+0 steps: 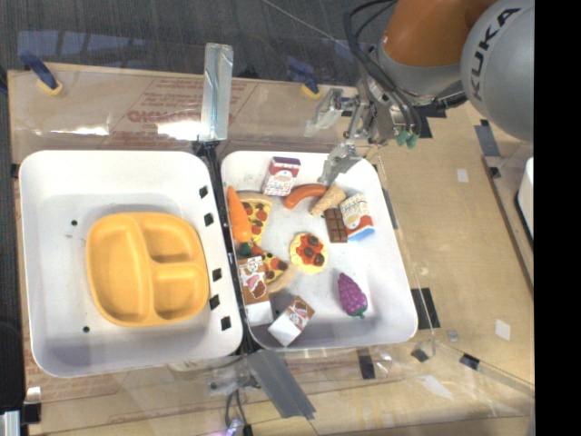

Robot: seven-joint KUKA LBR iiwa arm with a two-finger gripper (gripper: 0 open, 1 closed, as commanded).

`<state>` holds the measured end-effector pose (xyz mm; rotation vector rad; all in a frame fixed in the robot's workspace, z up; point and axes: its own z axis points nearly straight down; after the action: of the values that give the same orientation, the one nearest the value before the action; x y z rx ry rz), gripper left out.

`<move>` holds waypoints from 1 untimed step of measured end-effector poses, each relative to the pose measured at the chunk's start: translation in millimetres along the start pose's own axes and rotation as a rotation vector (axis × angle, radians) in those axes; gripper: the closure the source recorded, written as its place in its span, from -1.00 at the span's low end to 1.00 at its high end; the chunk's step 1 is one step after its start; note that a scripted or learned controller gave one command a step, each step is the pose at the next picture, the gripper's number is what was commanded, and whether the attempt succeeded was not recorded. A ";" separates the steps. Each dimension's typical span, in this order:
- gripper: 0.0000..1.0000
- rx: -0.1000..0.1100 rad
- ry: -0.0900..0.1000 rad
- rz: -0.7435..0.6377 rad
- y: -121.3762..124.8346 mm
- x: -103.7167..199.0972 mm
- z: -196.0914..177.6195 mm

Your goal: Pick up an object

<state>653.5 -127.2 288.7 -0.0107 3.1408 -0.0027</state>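
The right bin (392,291) holds several toy foods: a small carton (282,175), a sausage (302,194), a carrot (238,214), a pizza slice (257,214), a chocolate bar (336,224), a red-and-blue packet (357,214), a round tart (309,252), a purple grape bunch (351,294) and a white carton (291,321). My gripper (339,165) hangs over the bin's far edge, just above a tan cone-shaped piece (326,200) beside the sausage. Nothing shows between its fingers.
The left bin (54,189) holds a yellow divided tray (147,266). A grey divider strip (216,94) stands at the far edge between the bins. The arm's orange band (436,16) and cables hang over the bench at the upper right.
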 end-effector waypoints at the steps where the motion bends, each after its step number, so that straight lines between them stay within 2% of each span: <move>1: -1.00 -0.004 0.010 -0.061 -50.2 33.8 168.6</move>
<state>620.3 -177.9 120.2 -0.1061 3.1489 0.0042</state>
